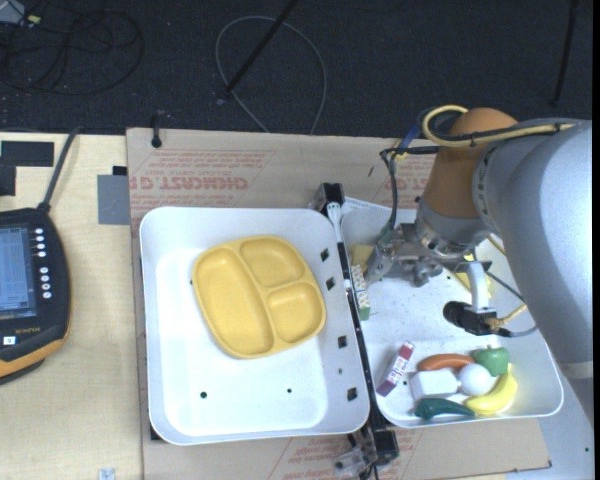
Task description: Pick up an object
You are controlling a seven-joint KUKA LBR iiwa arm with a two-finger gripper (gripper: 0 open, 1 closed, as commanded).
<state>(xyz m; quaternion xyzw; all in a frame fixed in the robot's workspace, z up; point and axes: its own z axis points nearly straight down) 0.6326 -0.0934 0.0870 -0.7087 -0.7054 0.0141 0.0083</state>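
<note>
my pincer point(398, 260) hangs low over the right bin's point(550, 393) far left corner; i cannot tell its state. toy food point(470, 378) huddles in the near right corner.

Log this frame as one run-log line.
arm: over right bin | tool: low near divider | toys: heaped front corner | yellow tray: left bin

Even overhead light, soft shadows cast inside the white bins point(170, 368), dark background, slight blur throughout, mild grain seen.

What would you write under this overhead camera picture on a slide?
Grey arm's gripper reaches into the right bin above piled toy food; a yellow divided plate lies in the left bin.
</note>
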